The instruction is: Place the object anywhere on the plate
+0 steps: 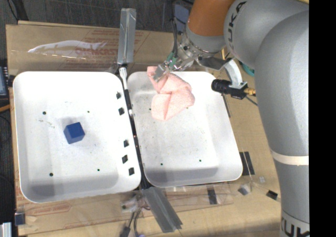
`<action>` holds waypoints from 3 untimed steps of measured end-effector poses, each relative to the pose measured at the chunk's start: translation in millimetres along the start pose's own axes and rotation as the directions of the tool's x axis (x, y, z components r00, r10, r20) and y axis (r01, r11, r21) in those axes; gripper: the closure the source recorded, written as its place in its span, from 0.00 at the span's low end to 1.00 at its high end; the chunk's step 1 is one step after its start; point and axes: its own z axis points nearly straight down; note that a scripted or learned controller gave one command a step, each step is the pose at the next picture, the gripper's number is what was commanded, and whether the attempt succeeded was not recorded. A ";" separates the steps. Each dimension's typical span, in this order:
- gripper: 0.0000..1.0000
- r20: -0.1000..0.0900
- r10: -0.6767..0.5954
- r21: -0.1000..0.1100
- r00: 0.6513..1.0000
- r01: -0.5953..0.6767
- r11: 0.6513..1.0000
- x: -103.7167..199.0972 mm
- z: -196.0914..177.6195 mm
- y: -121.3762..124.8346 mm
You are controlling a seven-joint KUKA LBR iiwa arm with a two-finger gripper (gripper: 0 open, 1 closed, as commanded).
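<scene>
Down at the bottom of the frame, grey tape strips (163, 211) stick the bins to the brown cardboard tabletop (68, 47). They look flat and dull.

Just above, two shallow white bins sit side by side, touching in the middle. Both are smooth and shiny, with round corners and small dark specks on the floor. The left bin (31, 141) holds a little blue cube (74, 132), hard-looking with sharp edges, left of the bin's middle. Small black clips (126, 144) run along the seam between the bins.

The right bin (210, 141) has a soft pink cloth (171, 96) in its upper part. The cloth is crumpled and bunched, with folds, and its lower end rests on the bin floor. Its top corner is pulled up to the end effector (169, 66), whose metal fingers are pinching that corner.

Higher up, the arm (262, 31) is fat, round and smooth grey, with an orange band (210, 5). It fills the upper right of the frame.

At the far upper left, a clear crinkly plastic bag (68, 47) lies flat on the cardboard.
</scene>
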 end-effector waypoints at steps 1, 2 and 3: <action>1.00 0.001 -0.396 0.000 0.918 0.396 0.918 54.8 -2.5 -3.6; 1.00 0.000 -0.725 0.001 0.689 0.725 0.689 95.1 -2.7 3.1; 1.00 -0.001 -0.878 0.001 0.478 0.878 0.478 137.1 4.4 6.9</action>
